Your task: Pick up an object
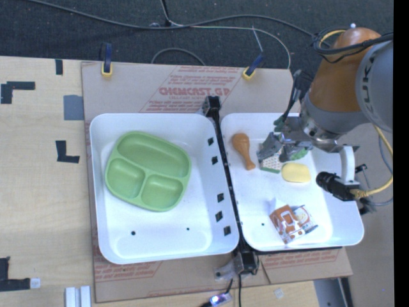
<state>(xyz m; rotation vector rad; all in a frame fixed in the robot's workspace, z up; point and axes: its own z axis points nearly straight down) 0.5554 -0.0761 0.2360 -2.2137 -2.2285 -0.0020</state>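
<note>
In the right bin (332, 232), a yellow lemon-shaped toy (296, 173) is lying near the middle, and the gripper (276, 149) is hanging just at its ten o'clock, low over the bin floor. Whether anything is sitting between the fingers cannot be told; a small green-and-white piece (273, 164) is showing directly under them, touching or nearly touching. A brown drumstick toy (243, 149) is lying at nine o'clock from the gripper, close to the divider, thick end up and tapering toward six o'clock. A crumpled orange-and-white packet (292, 222) is resting at six o'clock from the lemon toy, apart from it.

The arm (345, 75) is reaching in from three o'clock, its orange band bulging above a grey wrist that is tilting down toward the bin's upper middle. A black fitting (333, 185) with a yellow cable is hanging from the wrist at four o'clock of the lemon toy.

The left bin (108, 235) is holding a green divided plate (148, 170), three compartments facing up, set toward its upper left. Both bins are sitting on a sheet of printed cardboard (185, 88) clamped by two blue-and-yellow clips (106, 61) at twelve o'clock, on a pale wooden bench (32, 190) marked with dark tape. Black cables (160, 11) are trailing over dark carpet beyond.
</note>
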